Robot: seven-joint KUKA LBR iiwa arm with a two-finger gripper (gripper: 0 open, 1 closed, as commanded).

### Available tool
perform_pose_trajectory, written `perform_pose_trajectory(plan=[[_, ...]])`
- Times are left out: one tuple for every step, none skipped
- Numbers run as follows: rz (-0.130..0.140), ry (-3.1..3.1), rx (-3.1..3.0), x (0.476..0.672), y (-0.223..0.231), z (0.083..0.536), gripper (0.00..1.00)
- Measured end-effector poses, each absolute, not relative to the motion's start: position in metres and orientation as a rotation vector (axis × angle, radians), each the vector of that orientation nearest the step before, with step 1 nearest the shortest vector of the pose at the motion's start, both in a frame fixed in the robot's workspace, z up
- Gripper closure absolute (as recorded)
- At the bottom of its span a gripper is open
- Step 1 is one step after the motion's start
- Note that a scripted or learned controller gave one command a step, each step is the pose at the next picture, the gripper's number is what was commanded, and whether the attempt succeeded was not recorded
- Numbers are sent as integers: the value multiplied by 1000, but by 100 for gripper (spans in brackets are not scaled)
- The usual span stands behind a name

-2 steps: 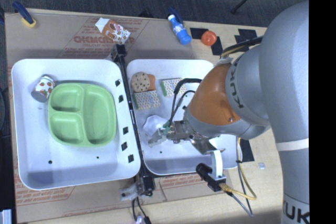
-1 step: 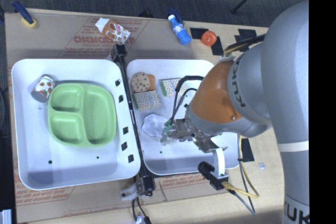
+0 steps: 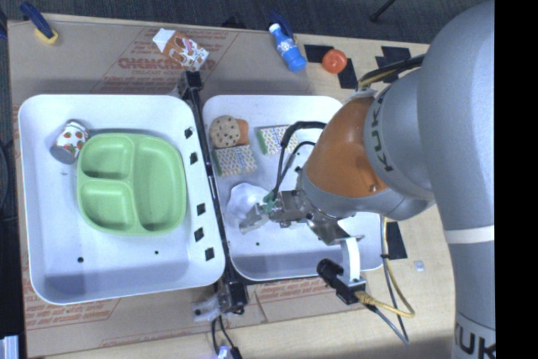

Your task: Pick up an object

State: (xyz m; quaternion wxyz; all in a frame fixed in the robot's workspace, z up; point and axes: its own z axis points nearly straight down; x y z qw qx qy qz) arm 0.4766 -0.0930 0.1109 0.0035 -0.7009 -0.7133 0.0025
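My gripper hangs low over the right bin, at its left-middle part, beneath the grey and orange wrist. It is right at a pale translucent object on the bin floor; whether it touches the object I cannot tell. Behind that lie a round brown cookie-like piece, a speckled tan block and a green patterned block. The arm hides the right half of this bin.
The left bin holds a green divided plate and a small patterned cup at its far left. Beyond the bins lie a blue bottle, an orange cap, a wrapper and a blue clamp.
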Motion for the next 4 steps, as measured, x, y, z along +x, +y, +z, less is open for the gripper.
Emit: perform_pose_trajectory(plan=[[-4, -2231, -2216, 478, -53, 262, 0], [3, -2227, -2212, 501, -15, 191, 0], [2, -2226, -2213, 550, 12, 191, 0], [1, -2225, -2217, 581, -42, 200, 0]])
